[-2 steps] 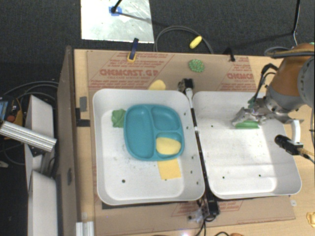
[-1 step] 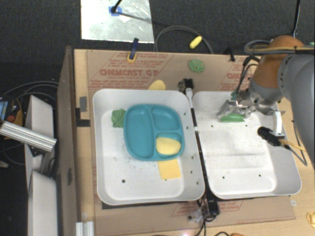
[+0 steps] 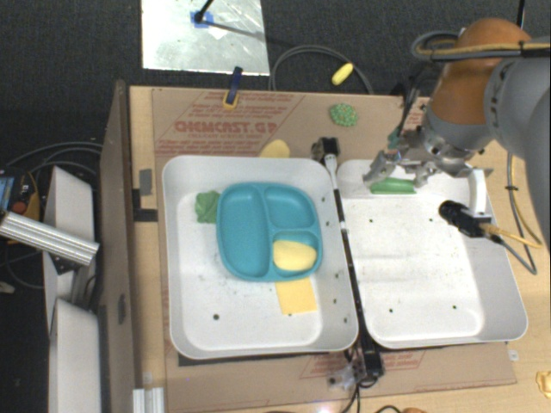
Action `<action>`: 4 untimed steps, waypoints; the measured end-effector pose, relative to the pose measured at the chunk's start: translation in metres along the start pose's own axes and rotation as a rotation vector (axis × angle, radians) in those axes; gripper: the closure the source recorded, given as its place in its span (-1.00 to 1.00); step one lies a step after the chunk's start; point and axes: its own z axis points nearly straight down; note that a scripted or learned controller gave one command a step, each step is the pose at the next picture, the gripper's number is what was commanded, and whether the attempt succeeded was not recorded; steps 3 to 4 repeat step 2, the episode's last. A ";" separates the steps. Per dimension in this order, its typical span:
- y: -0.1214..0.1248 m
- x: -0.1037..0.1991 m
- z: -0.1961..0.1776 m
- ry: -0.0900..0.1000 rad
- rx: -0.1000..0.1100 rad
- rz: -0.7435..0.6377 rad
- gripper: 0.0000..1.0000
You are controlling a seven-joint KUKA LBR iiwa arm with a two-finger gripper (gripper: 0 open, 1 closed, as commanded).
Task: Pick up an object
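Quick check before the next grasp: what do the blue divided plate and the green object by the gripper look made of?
Blue divided plate: likely moulded plastic, uniform colour, smooth, soft sheen. Green object: flat, plain green, perhaps plastic or foam; too small to tell. The gripper hangs right over it.

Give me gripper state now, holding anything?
Gripper: low at the far edge of the right bin, directly over a green object; open or closed cannot be told, and no grasp is visible.
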 end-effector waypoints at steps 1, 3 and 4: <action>-0.020 0.060 0.007 0.000 0.009 0.002 1.00; -0.024 0.059 0.007 -0.002 0.009 0.007 1.00; -0.024 0.059 0.007 -0.002 0.009 0.007 1.00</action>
